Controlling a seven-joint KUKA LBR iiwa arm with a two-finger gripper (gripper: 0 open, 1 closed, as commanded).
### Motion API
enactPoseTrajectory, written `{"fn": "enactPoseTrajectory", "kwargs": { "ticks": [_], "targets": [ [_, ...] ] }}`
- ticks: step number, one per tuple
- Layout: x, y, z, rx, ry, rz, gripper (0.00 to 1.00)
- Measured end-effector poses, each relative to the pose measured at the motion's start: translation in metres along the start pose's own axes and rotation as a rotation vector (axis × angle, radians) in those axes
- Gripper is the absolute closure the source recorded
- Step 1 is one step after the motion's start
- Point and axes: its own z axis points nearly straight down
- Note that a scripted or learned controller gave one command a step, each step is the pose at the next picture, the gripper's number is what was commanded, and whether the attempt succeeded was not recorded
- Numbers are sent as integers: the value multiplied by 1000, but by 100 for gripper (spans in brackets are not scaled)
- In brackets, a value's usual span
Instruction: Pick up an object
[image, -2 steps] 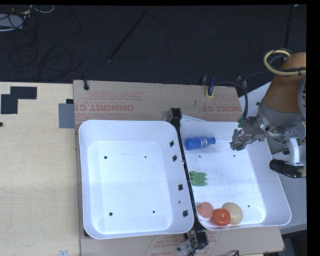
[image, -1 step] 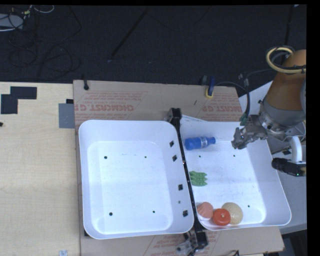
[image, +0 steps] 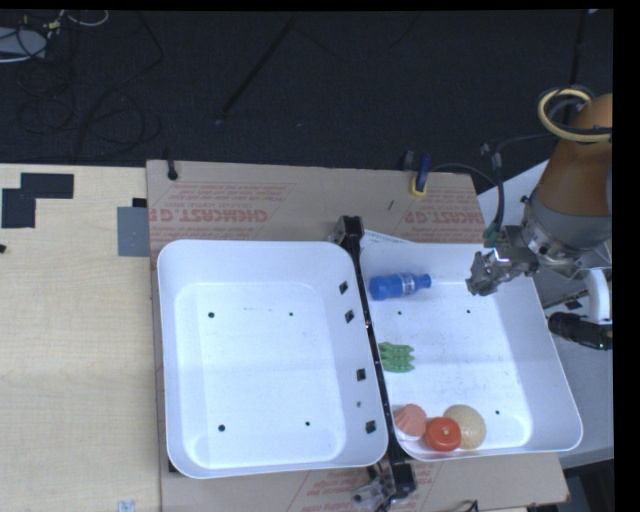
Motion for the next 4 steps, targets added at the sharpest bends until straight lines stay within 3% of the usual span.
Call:
{"fn": "enactPoseTrajectory", "kwargs": {
  "ticks": [1,2,3,4],
  "targets": [
    [-1,0,-10,1,1,-2,100],
    [32,-56,119,14,5,8,100],
    [29,-52,102,0,1,12,100],
    [28,-52,102,1,1,14,0]
  ]
}}
